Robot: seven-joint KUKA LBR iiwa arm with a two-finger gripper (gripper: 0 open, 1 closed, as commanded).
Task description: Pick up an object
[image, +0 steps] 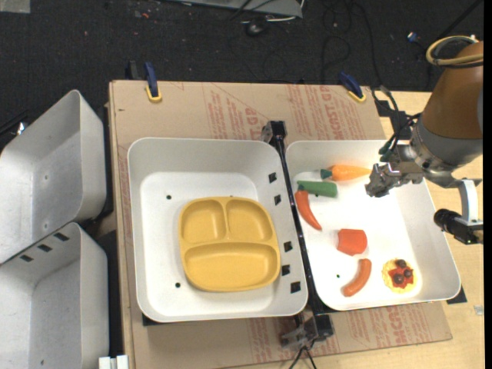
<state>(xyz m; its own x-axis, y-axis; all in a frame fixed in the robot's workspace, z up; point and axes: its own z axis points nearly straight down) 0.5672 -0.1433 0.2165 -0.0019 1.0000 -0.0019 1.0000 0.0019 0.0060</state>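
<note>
The right bin (430,214) holds several toy foods. An orange carrot (347,172) lies at its back with a green piece (317,188) just in front of it. A red chili (308,210) lies near the bin's left wall. Further forward sit a red-orange block (352,241), a curved sausage (357,277) and a small pizza slice (400,274). My gripper (380,183) hangs at the back right of this bin, just right of the carrot's tip, with nothing visibly held.
The left bin (154,175) carries a yellow divided plate (228,244). Black clips (286,206) line the seam between the bins. Two spare white bins (46,206) stand off the bench at the left. The arm's orange band (457,91) rises at the right edge.
</note>
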